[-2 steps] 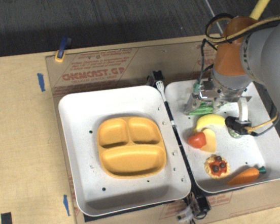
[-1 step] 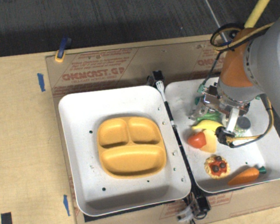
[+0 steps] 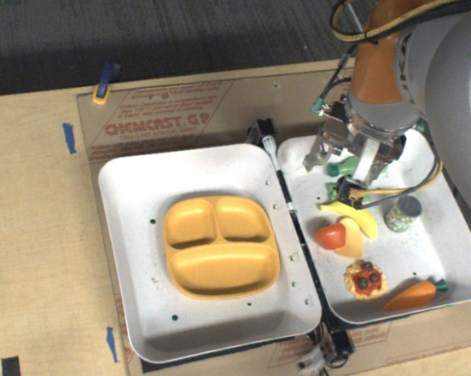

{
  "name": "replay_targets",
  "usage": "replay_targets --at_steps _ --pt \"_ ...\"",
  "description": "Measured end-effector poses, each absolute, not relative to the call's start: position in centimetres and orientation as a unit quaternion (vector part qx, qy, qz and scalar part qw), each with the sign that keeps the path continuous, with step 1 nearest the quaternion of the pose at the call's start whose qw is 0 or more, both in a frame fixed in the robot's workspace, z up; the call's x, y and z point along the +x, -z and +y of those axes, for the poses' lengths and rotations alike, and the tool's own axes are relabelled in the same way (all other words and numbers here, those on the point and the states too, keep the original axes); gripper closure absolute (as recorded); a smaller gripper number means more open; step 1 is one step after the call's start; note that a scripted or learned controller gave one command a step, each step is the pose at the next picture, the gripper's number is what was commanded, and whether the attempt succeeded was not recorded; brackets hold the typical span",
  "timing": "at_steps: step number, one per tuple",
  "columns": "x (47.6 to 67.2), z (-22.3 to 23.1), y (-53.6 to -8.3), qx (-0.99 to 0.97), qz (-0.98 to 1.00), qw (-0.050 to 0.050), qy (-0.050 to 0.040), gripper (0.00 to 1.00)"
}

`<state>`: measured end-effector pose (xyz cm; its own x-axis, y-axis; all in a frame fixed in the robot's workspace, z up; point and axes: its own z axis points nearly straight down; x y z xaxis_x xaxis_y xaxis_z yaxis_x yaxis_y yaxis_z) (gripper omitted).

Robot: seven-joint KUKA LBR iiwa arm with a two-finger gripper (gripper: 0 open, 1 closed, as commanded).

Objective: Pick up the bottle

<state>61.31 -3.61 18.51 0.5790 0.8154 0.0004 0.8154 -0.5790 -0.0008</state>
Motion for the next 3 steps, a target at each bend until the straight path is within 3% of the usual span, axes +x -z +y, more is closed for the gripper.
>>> replay_targets --at_steps 1,2,3 --pt "58.7 -2.5 -18.4 -0.929 -0.371 0.002 -0.0019 0.00" --pt "58.7 -2.4 -19.4 -0.928 -0.372 0.002 -0.0021 1.00" --pt "50.9 -8.7 -18.4 -0.886 -0.464 0.002 -0.0014 1.00"
